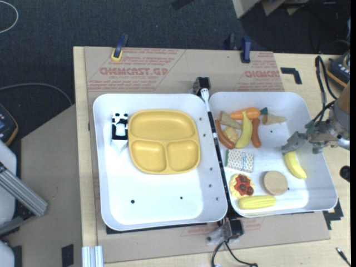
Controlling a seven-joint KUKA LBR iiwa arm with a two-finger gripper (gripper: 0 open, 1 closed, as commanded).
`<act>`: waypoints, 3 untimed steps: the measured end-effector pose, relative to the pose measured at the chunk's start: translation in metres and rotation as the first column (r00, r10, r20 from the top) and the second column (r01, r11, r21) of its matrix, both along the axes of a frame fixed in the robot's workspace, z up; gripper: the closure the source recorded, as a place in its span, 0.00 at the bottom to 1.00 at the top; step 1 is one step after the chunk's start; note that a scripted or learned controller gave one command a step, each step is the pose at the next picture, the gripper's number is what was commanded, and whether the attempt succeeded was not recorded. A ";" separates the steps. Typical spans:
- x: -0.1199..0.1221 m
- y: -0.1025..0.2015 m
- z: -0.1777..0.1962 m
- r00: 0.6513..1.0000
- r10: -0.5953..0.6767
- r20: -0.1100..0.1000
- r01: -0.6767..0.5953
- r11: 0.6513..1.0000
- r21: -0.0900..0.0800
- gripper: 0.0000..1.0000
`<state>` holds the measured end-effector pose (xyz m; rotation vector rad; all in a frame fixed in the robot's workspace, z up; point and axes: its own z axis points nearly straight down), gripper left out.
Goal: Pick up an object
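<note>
A banana (pixel 295 165) lies in the right bin (pixel 317 196), near that bin's right wall, just below the gripper (pixel 297 142). The gripper hangs over the right bin with nothing between its parts; whether it is open or closed cannot be told. Left of the banana sit a round cookie (pixel 275 182), a corn cob (pixel 256 202), a cracker packet (pixel 240 161) and a carrot (pixel 245 114). Further left, in the left bin (pixel 161 204), rests a yellow divided plate (pixel 164 140).

Right bin's (pixel 311 204) centre lies open; toy food (pixel 243 128) crowds its left side.
</note>
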<state>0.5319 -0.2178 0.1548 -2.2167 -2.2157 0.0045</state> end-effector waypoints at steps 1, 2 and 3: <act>-0.011 -0.001 -0.053 1.000 0.000 0.001 0.000 1.000 0.001 0.00; -0.010 0.003 -0.071 1.000 0.004 0.004 -0.004 1.000 0.005 0.00; -0.010 0.001 -0.060 1.000 0.002 0.007 -0.002 1.000 0.000 1.00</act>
